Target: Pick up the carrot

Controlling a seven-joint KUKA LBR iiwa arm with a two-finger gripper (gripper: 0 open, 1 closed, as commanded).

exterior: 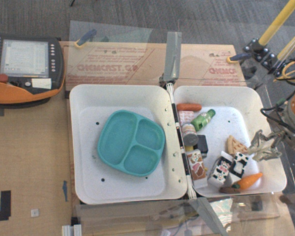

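The orange carrot [250, 181] lies in the front right corner of the right bin [250, 100], its dark tip pointing left along the front wall. My gripper [261, 146] hovers over the bin's right side, just behind the carrot and apart from it. Its metal fingers [258, 137] point left and stand open with nothing between them. A tan wedge-shaped toy [236, 145] lies just left of the fingertips.
Two cow-patterned cartons [230, 166] sit left of the carrot. A red sausage [189, 107], green bottle [203, 120], small can [189, 132], black block [202, 144] and brown box [197, 164] line the bin's left side. A teal divided plate [132, 142] lies in the left bin [83, 132].
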